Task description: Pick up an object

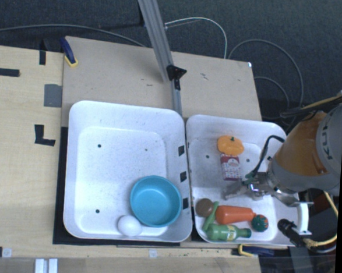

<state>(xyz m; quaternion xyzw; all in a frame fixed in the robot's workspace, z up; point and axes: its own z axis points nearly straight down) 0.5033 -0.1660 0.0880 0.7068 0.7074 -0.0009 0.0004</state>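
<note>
Gripper (pixel 237 192) low in the right bin (pixel 209 130), just above the carrot (pixel 234 214); whether its fingers are spread or pressed together cannot be told, and nothing is seen between them. A clean pick would call for centring over one item, clear of its neighbours. Just beyond the gripper lie a red-and-white carton (pixel 231 167) and a small pumpkin (pixel 230 145); along the near wall, the carrot, a green bottle (pixel 227 232) and a brown ball (pixel 204 207). The left bin (pixel 102 122) holds a blue bowl (pixel 155 200) and a white ball (pixel 129 224).
</note>
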